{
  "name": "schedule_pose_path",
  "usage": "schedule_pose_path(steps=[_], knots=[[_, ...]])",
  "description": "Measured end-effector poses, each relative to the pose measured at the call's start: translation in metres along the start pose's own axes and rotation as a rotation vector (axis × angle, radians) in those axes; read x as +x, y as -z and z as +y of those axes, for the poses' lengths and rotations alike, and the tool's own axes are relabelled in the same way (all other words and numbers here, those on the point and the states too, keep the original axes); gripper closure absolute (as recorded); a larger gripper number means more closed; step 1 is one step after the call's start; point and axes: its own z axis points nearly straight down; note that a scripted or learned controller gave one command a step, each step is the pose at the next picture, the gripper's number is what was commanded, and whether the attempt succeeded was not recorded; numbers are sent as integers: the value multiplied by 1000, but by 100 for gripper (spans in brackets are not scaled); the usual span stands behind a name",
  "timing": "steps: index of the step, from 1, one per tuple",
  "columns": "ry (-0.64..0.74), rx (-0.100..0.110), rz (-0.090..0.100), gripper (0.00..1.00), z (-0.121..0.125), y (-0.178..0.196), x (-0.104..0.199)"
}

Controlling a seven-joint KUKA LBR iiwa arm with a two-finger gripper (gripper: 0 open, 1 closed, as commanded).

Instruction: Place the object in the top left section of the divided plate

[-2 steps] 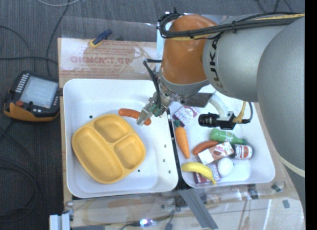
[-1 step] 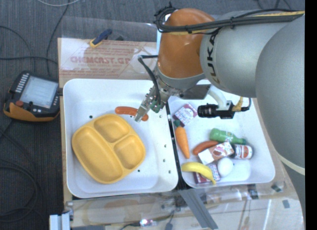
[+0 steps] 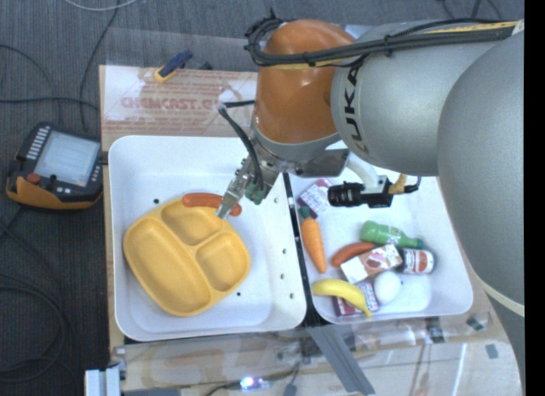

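Note:
A yellow divided plate (image 3: pixel 183 258) with three sections lies in the left bin (image 3: pixel 153 156). An orange-red sausage (image 3: pixel 201 201) lies along the plate's upper rim, partly over its upper section. My gripper (image 3: pixel 230 205) reaches down from the orange wrist and sits right over the sausage's right end, which pokes out just past it. The view does not show whether the sausage is gripped or only lies beneath the gripper.
The right bin (image 3: pixel 447 301) holds a carrot (image 3: pixel 312 243), a banana (image 3: pixel 341 292), a green bottle (image 3: pixel 387 234), a white egg (image 3: pixel 387 288), a small can (image 3: pixel 417 261) and packets. The arm's bulk covers the upper right. A teach pendant (image 3: pixel 55 167) lies left of the bench.

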Motion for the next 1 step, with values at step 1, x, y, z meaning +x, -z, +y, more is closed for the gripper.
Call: schedule_pose_path(steps=[1], knots=[[94,0,0,100,-55,0,-17]])
